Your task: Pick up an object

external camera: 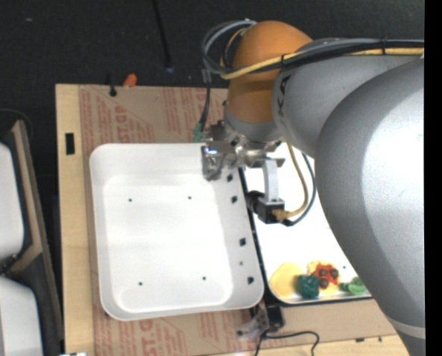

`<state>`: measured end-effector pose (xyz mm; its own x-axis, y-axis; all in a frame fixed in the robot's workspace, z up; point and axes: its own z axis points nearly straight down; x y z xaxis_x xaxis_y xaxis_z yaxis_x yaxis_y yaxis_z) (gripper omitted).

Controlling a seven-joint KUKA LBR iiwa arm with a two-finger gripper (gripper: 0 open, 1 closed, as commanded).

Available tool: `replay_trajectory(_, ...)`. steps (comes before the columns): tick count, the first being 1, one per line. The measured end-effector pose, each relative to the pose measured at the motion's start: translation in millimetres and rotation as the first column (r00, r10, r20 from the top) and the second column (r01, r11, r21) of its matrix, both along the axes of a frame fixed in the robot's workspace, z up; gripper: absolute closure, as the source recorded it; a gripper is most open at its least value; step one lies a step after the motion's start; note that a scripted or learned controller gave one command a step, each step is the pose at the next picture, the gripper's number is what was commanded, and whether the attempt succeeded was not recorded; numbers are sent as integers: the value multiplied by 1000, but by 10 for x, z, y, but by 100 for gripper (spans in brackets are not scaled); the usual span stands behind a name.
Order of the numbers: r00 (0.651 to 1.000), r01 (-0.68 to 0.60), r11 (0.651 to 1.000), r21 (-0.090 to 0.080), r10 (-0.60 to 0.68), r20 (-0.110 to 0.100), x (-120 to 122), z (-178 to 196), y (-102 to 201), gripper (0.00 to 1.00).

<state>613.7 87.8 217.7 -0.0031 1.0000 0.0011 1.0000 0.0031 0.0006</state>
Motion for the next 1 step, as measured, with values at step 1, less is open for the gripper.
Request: replay_trajectory(1, 1000, 3, 1000, -1, -3, 0, 1, -1, -21, 0)
